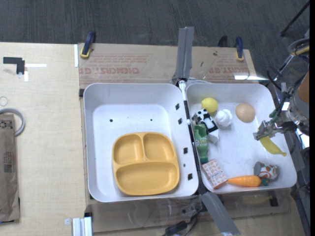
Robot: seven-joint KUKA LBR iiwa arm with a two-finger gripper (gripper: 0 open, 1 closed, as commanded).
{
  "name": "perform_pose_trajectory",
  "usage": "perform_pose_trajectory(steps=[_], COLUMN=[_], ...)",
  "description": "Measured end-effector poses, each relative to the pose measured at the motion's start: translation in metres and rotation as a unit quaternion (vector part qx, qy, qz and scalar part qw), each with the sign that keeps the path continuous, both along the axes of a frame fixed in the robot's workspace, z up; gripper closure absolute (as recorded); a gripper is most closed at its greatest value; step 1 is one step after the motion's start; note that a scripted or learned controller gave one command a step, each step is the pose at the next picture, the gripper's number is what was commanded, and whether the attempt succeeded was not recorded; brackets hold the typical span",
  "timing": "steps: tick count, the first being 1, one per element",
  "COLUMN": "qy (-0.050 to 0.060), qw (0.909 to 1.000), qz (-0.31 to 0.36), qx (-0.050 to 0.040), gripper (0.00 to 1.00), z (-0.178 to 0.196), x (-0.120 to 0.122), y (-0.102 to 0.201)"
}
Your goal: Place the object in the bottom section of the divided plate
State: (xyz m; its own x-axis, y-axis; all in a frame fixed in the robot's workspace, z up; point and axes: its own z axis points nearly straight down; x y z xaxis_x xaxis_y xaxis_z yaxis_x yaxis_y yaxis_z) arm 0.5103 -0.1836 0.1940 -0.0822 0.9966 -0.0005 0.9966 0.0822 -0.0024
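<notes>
The gripper (263,133) sits low over the right edge of the right bin (246,90), reaching in from the right with only the wrist end of the arm (300,100) visible at the frame's edge; whether it is released or clenched I cannot tell, since it is small and partly merged with what lies below. A yellow banana (273,146) lies just beneath and to the near side of it, touching or nearly touching its tip. Elsewhere in that bin lie a lemon (209,104), a tan egg-shaped ball (245,112), a white object (224,117), a green packet (200,137), a small printed box (213,173) and a carrot (244,181). The yellow divided plate (145,162) rests in the near part of the left bin (98,132), its wide bottom section toward the near edge.
</notes>
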Motion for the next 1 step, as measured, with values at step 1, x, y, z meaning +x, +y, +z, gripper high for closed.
perform_pose_trajectory(steps=[1], qy=[0.000], qw=[0.9989], qz=[-0.047], qx=[-0.0003], gripper=[1.00], z=[0.0161], x=[-0.0045], y=[0.0000])
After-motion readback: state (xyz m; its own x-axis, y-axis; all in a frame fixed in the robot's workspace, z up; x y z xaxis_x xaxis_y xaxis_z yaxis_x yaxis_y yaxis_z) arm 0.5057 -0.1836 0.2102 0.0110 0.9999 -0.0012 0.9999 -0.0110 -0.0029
